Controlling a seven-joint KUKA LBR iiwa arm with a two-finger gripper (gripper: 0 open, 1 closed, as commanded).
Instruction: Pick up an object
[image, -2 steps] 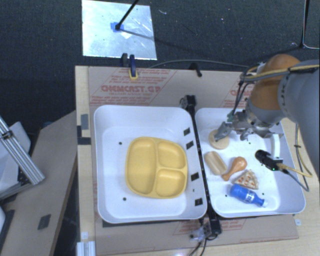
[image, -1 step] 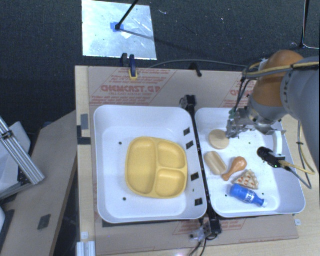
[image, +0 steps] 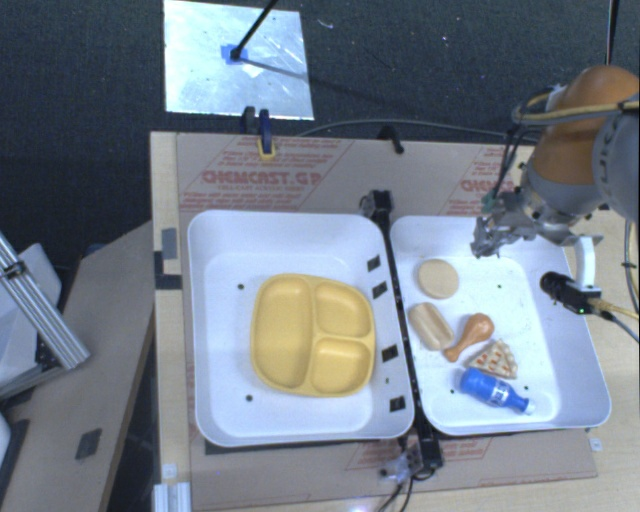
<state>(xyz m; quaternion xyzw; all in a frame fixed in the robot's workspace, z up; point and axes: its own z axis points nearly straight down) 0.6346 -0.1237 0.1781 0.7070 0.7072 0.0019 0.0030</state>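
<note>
Gripper (image: 487, 243) poised over far edge of right shallow white bin (image: 560, 400), finger spacing impossible to tell, nothing seen between them. Just below and left: flat round tan cookie-like disc (image: 437, 278), likeliest pick. Further below, tan bun, drumstick, waffle wedge, blue bottle clustered loosely.

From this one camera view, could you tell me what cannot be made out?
- Gripper: too small and dark to tell its finger state, or its height above the right bin.
- Arm: cut off by the right edge.
- Blue bottle: label too small to read.
- Yellow tray: underside hidden against the left bin.
</note>
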